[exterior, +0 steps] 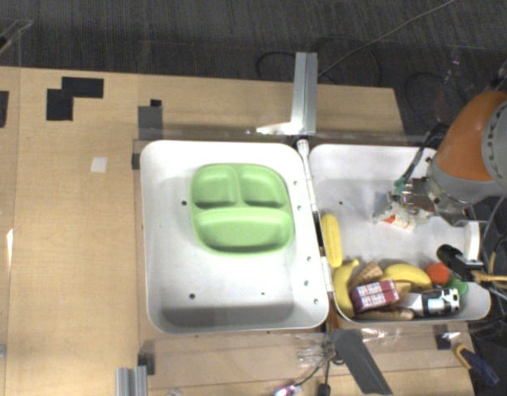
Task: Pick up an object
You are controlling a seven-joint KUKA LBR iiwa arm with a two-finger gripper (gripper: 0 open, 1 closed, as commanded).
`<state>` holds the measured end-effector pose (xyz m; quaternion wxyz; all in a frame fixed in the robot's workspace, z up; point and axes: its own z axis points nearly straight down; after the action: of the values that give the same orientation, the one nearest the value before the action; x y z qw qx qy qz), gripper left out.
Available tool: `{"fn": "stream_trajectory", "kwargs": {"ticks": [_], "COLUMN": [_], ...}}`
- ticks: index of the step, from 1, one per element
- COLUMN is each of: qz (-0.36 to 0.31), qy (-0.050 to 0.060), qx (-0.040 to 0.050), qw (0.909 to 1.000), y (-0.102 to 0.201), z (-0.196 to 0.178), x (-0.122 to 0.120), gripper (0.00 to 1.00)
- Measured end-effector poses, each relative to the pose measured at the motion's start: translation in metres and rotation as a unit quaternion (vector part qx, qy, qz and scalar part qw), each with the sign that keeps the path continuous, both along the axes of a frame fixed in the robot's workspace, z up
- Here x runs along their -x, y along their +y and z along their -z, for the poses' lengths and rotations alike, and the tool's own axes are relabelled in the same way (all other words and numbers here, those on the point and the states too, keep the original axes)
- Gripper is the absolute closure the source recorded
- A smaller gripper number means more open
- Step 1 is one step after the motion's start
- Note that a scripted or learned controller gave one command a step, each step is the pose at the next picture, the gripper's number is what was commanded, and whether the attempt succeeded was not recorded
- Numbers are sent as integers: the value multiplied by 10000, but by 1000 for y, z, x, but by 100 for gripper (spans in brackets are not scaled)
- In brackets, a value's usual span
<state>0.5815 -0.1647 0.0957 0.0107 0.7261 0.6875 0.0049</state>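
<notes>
Toys: my things to pick lie in a heap at the near end of the right bin point(352, 167), at about 5 o'clock in the picture. I see a banana point(406, 275), a corn cob point(330, 238), a small box point(374, 295) and a can point(441, 303), all touching.
My claw: it point(401, 207) hangs over the bare middle of the right bin, at 3 o'clock. I cannot tell how it is set. I see nothing in it.
How to do it well: I think I should go toward 6 o'clock, to the heap. The corn cob lies at the edge of the pile, so it looks like the easy one. I should come straight down and stay off the bin wall.
Left bin: a green plate point(241, 207) with three parts sits in the left bin point(166, 246).
Bench: it point(63, 246) is pale wood.
Far away: dark floor point(154, 15) with black wires at 12 o'clock.
</notes>
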Motion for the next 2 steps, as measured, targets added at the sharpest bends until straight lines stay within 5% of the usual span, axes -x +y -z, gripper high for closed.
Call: {"fn": "stream_trajectory", "kwargs": {"ticks": [1,2], "qz": [-26,113], "qy": [-47,79], "qx": [24,-43], "qw": [10000,9999], "y": [-1,37], "z": [-14,-105], "x": [-3,33], "gripper": [100,100]}}
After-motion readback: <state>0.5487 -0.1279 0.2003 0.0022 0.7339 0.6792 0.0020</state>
